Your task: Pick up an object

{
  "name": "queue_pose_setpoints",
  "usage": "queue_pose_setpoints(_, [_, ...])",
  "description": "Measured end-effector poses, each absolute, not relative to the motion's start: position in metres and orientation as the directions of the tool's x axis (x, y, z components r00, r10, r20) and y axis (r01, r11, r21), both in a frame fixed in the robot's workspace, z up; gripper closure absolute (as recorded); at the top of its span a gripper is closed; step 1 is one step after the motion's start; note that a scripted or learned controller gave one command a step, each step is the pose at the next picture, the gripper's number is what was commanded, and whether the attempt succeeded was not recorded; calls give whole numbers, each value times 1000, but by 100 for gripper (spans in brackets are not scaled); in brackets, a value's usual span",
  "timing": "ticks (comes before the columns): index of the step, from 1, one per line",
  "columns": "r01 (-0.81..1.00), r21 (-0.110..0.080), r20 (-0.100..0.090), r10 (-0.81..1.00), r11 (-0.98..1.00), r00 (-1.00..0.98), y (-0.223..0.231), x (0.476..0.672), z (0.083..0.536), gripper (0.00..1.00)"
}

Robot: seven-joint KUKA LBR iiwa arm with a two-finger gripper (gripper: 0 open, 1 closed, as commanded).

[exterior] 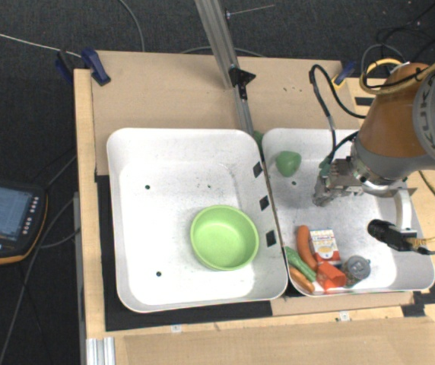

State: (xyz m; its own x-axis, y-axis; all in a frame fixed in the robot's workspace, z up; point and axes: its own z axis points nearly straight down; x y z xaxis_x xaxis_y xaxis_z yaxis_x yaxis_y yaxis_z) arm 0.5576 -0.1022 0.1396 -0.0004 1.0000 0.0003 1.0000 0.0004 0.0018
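Observation:
My gripper (322, 196) hangs low over the middle of the right bin (297, 149), above bare bin floor. Nothing shows between its fingers. A small green rounded object (287, 161) lies to its upper left, near the bin's back left corner. A heap of items sits at the front of the same bin: an orange carrot-like piece (305, 244), a small white and red box (323, 242), a red piece (331, 275) and a grey round part (356, 266). A light green bowl (224, 237) rests in the left bin (138, 158), at its front right.
A metal pole (221, 36) slants down from the top to the divide between the bins. Black cables (331, 112) trail from the arm over the right bin's back edge. A black part of the arm (391, 235) juts over the right bin's right side.

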Motion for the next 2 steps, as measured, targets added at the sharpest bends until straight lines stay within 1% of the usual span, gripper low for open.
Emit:
queue_pose_setpoints(1, [1000,6,0,1000,1,-1,-101,567,198,100])
queue_pose_setpoints(2, [1000,4,0,1000,0,0,-101,568,239,100])
